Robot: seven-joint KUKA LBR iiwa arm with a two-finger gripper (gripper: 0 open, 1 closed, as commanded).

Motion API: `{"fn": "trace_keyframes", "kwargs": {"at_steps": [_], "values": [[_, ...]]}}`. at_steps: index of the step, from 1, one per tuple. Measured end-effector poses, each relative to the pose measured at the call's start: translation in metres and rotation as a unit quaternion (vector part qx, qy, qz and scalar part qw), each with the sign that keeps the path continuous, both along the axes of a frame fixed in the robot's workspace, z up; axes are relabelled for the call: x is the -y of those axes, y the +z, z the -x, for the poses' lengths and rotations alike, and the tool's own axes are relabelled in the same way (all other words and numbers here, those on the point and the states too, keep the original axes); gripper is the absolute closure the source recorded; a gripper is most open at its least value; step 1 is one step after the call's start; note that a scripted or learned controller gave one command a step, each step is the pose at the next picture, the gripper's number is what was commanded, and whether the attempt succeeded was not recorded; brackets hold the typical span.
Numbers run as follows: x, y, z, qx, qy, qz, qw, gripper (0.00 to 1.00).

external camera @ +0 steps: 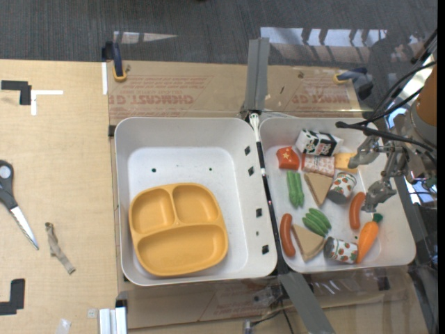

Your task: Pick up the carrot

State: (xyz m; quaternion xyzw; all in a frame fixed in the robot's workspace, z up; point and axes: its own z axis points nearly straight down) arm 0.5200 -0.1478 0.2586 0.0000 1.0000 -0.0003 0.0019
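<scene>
Two white bins sit side by side on the bench. The left bin (pixel 132 186) has a yellow plate (pixel 179 228) in it, with three parts. The right bin (pixel 410 252) is full of toy food.

The carrot (pixel 368 239) lies near the front right corner of the right bin. It is orange with a green top, and the top points up toward the back. A red sausage (pixel 356 209) lies just beside it on the left. A small spotted cup (pixel 340 250) lies close by the carrot's thin tip.

The gripper (pixel 373 177) hangs over the right side of that bin, above and behind the carrot. Its two fingers are spread apart, and nothing is between them. One finger (pixel 359 156) is near a tan block (pixel 343 161). The other finger (pixel 380 192) ends close to the carrot's green top, but I cannot tell if it touches.

More toys fill the bin: a green bean pod (pixel 295 188), a second red sausage (pixel 286 234), a red pepper (pixel 288 158), and a black and white carton (pixel 316 143).

Scissors (pixel 14 207) lie on the brown table far to the left.
</scene>
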Motion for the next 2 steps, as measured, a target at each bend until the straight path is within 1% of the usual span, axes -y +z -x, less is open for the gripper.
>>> {"fn": "trace_keyframes", "kwargs": {"at_steps": [1,2], "values": [[0.034,-0.130,0.000,0.008,-0.123,0.0012,0.9924,0.00],[0.073,-0.161,0.030,0.008,-0.098,0.0001,0.9952,0.00]]}}
